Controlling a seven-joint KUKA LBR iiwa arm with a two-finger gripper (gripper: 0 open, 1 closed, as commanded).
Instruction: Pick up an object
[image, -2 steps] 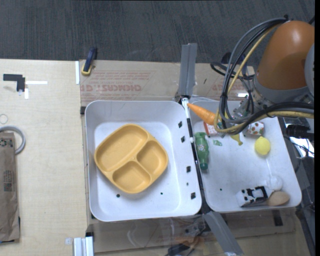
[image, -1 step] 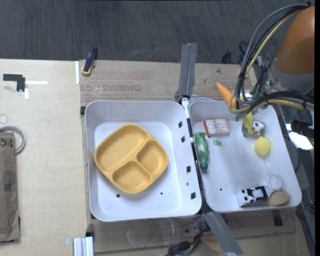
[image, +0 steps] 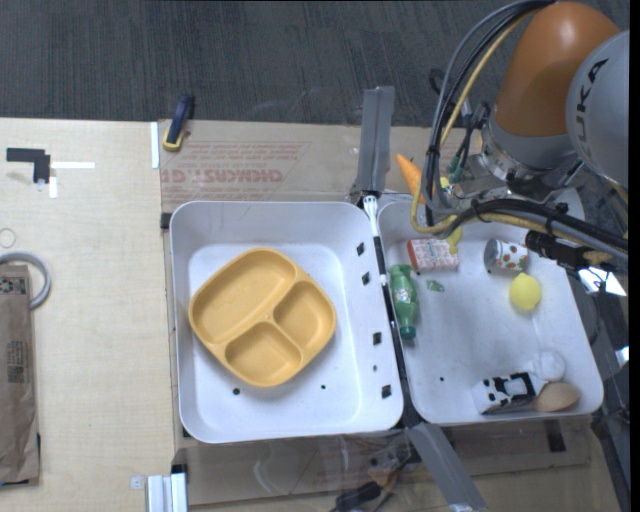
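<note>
The right bin (image: 470, 350) holds several small objects. A green bottle (image: 403, 300) lies along its left wall. A small pink and white box (image: 433, 254) sits near the back left, with a yellow lemon (image: 525, 292) and a small printed can (image: 505, 256) to its right. A black and white item (image: 505, 391) and a tan rounded piece (image: 557, 397) lie at the front right. An orange carrot (image: 410, 172) pokes up behind the back rim. My gripper (image: 441, 207) hangs among cables over the back left corner, just above the box, and holds nothing that I can see.
The left bin (image: 200, 400) holds a yellow divided plate (image: 263, 316). A grey divider (image: 377, 140) rises between the bins at the back. The arm's orange band (image: 545, 70) and cables hang over the right bin's back edge. A brown bag (image: 17, 370) lies on the bench at far left.
</note>
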